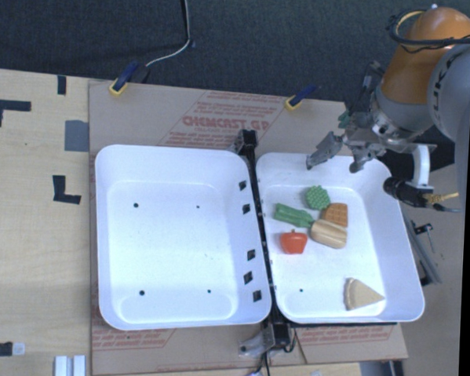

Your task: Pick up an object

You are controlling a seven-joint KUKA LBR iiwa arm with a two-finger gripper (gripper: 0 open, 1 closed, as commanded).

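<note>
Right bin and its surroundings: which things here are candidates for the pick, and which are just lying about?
Belongs to the job:
hand, fingers spread, above the right bin's far edge
green bumpy toy
green pod
red tomato
orange block
tan bread roll
tan wedge

Lying about:
left bin
white cable
blue clamps

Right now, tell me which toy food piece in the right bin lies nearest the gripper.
The bumpy green piece, topmost in the cluster. It lies closest below the gripper; the tan wedge lies farthest.
</note>
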